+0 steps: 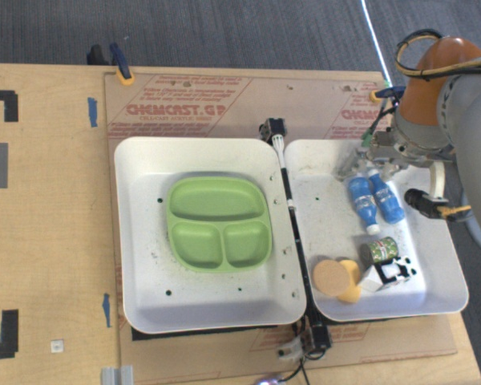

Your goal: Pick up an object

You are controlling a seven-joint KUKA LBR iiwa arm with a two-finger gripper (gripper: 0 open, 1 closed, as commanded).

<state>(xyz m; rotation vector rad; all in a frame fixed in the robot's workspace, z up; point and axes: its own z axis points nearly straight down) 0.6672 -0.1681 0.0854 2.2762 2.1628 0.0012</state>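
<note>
Camera view: two white bins, left bin (136,239) holds one green tray (219,223); right bin (441,291) has two blue bottles (373,197) side by side, long axes far-near, caps near-right. Gripper (377,163) at their far ends, state unclear

Grey arm (468,127) with orange band (434,83), looped black-and-yellow cables (413,50).

A pale wooden bench (48,239) is filling the left and centre, with a brown printed board (224,107) lying on it. Dark grey carpet (224,14) is running along the bench's far edge, and a white line (369,22) is crossing it at a slant.
</note>
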